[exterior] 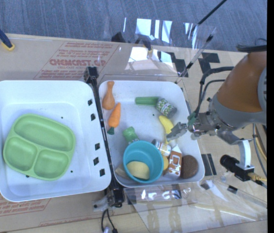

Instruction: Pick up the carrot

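Closest to my camera sits the blue bowl (143, 160) at the front of the right bin (146, 88), with something pale yellow inside it. Just right of it I see a small carton (174, 163) and a brown round thing (189, 165). My gripper (178, 130) hangs over the bin's right side, beside a yellow banana (166, 124); I cannot tell how its fingers stand. The carrot (114, 117) lies near the bin's left wall, well apart from the gripper, tip toward the back, just in front of an orange drumstick-shaped piece (108, 97). A green compartment plate (39, 146) rests in the left bin (1, 97) on the counter (35, 57).
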{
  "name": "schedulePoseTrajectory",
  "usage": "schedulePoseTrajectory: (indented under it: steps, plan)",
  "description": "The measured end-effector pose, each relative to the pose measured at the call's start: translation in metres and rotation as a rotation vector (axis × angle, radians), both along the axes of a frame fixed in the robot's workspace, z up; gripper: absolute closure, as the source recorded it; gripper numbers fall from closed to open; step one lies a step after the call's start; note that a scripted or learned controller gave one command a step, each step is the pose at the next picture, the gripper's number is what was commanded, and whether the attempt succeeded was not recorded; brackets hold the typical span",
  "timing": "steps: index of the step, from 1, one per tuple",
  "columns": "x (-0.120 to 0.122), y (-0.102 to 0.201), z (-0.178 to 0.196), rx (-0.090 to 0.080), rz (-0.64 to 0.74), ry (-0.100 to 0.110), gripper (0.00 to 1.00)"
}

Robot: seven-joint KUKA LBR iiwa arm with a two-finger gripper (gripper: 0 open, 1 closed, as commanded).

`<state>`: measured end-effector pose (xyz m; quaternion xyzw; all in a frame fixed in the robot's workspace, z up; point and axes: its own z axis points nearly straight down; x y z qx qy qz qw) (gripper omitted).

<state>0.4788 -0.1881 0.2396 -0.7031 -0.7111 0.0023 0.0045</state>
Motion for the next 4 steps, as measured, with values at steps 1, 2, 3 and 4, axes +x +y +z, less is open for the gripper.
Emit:
schedulePoseTrajectory:
  steps: [1, 2, 3, 4]
  plan:
    - [0.046, 0.092, -0.065, 0.001, 0.097, 0.004, 0.0]
    - [0.11, 0.087, -0.151, -0.005, 0.123, 0.003, 0.0]
    - [0.17, 0.078, -0.148, -0.005, -0.278, 0.001, 0.0]
    - [0.177, 0.062, -0.148, -0.008, -0.426, 0.004, 0.0]
